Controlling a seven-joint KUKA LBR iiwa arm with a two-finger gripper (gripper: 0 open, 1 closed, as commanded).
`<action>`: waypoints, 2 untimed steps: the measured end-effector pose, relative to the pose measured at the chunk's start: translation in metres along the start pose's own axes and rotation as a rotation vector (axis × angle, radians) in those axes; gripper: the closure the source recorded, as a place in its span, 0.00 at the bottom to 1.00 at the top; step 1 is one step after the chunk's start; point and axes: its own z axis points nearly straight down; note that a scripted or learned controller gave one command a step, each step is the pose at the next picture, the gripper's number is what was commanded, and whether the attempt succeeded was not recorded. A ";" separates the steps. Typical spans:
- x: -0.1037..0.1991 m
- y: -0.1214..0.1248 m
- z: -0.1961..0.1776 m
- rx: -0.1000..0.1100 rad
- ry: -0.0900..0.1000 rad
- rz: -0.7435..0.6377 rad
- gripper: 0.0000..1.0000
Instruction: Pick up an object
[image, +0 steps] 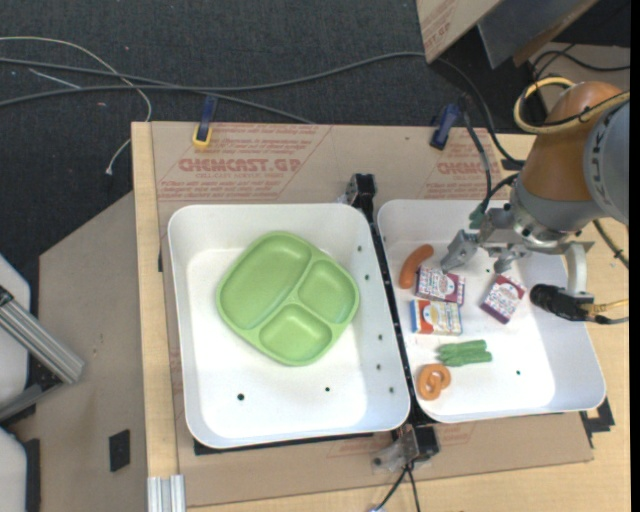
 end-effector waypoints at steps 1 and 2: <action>0.001 0.003 0.047 -0.006 0.003 0.000 0.00; 0.001 0.006 0.030 -0.020 -0.002 -0.001 1.00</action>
